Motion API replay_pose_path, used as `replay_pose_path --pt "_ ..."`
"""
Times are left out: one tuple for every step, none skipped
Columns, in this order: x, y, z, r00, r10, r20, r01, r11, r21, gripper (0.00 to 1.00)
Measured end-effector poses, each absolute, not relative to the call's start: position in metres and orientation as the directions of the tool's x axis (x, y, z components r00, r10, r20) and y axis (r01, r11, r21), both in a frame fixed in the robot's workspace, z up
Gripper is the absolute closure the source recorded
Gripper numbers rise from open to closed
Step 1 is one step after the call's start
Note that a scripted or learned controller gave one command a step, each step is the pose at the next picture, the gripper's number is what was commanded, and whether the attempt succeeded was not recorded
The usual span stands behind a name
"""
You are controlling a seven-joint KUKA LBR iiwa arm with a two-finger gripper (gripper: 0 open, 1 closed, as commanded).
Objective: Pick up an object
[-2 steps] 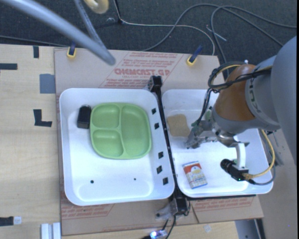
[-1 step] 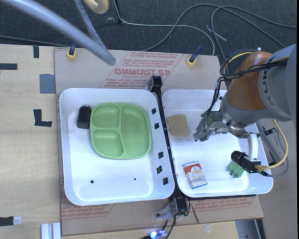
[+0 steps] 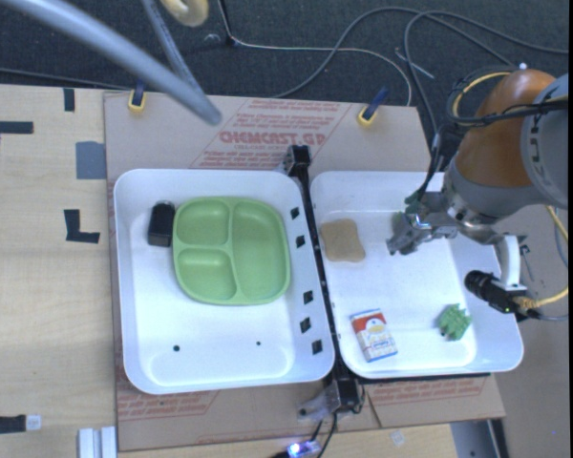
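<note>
From the overhead camera I see my gripper (image 3: 408, 236) hanging over the right bin (image 3: 477, 359), just right of the tan pad (image 3: 343, 240); I cannot tell its state, since the wrist blurs it. The pad looks flat and soft, best pinched across an edge. The small carton (image 3: 372, 335) and green toy (image 3: 453, 322) lie nearer, light and rigid-looking.

Bins (image 3: 134, 256): smooth glossy white plastic. Plate (image 3: 233, 252) in left bin: matt green plastic. Sponge (image 3: 343, 239) right of plate: rough, tan. Underlay (image 3: 267, 127): brown cardboard.
</note>
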State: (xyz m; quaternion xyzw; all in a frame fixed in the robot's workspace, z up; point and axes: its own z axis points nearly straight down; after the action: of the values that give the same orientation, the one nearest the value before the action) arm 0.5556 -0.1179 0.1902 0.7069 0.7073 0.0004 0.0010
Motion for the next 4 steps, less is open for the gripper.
replay_pose_path --pt "0.556 -0.118 0.226 -0.001 1.0 -0.001 1.0 0.001 0.002 1.0" --pt "0.566 -0.065 0.214 -0.005 1.0 0.0 1.0 0.005 -0.002 1.0" --pt "0.581 -0.015 0.208 -0.003 1.0 0.0 1.0 0.003 -0.002 1.0" --pt "0.594 0.035 0.206 -0.004 1.0 0.0 1.0 0.004 -0.001 1.0"
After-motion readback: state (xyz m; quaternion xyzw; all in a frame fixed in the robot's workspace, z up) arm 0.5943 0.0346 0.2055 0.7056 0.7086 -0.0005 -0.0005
